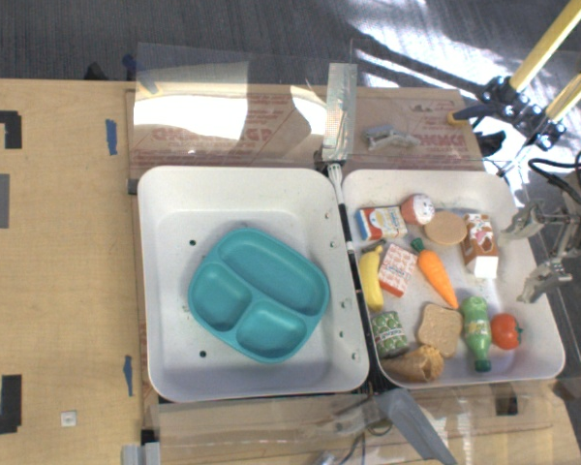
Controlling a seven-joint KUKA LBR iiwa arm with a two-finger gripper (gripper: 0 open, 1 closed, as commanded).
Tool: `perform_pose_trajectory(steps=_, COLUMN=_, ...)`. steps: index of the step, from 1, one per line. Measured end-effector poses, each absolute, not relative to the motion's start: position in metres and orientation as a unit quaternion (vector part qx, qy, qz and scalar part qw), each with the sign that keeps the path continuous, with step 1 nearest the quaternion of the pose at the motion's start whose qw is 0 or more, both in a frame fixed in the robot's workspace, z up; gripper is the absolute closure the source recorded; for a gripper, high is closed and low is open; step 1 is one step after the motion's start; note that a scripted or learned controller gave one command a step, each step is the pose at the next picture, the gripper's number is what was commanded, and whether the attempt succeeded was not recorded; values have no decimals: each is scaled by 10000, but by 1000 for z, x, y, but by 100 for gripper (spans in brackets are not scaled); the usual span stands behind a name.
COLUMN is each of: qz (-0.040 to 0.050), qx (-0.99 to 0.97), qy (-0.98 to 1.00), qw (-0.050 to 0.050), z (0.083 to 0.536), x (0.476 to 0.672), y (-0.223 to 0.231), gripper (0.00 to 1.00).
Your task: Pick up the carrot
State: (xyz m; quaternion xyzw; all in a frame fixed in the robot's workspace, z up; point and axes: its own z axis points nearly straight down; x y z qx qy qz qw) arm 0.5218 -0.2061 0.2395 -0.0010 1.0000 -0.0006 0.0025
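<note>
The carrot [437, 275] is orange with a green top and lies at a slant in the middle of the right bin [540, 361], tip pointing to the lower right. It rests between a red-and-white box [397, 269] and a brown carton [480, 244]. My gripper [526, 259] hangs over the bin's right rim, well to the right of the carrot. Its two fingers stand apart with nothing between them.
Around the carrot lie a bread slice [440, 328], green bottle [476, 329], tomato [504, 330], yellow piece [370, 278], green can [389, 333], bun [446, 228] and milk carton [381, 223]. A teal divided plate [259, 294] sits in the left bin [165, 260].
</note>
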Motion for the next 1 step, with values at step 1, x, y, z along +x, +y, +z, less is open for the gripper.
perform_pose_trajectory(steps=1, qz=-13, qx=309, qy=9995, qw=80, z=99, x=513, y=-138, gripper=0)
